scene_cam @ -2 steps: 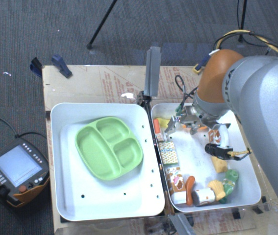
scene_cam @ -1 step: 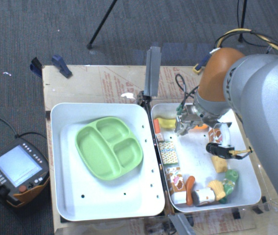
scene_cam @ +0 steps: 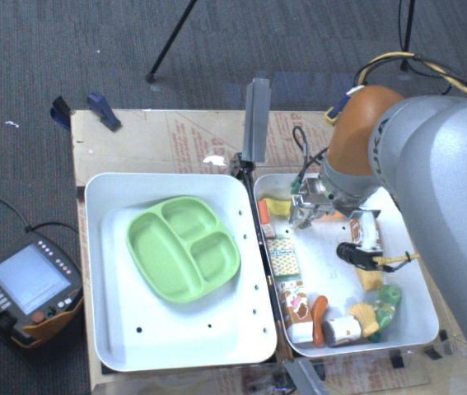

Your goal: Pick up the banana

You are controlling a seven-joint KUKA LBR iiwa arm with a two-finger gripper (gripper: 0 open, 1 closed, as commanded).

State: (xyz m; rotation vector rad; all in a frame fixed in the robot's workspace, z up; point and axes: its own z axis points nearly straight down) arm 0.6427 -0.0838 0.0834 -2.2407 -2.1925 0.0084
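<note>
The banana (scene_cam: 278, 207) is a small yellow piece lying near the far left corner of the right bin (scene_cam: 418, 299). My gripper (scene_cam: 302, 213) hangs low over that bin, just to the right of the banana and very close to it. The wrist and the orange band (scene_cam: 363, 134) hide part of the bin behind the gripper. I see nothing lifted off the bin floor.
A green divided plate (scene_cam: 184, 248) lies in the left bin (scene_cam: 109, 319). The right bin also holds an orange stick (scene_cam: 262, 212), two patterned boxes (scene_cam: 282, 257), a carrot (scene_cam: 319, 315), a white can (scene_cam: 342, 329), a yellow wedge (scene_cam: 371, 280) and a green toy (scene_cam: 387, 297).
</note>
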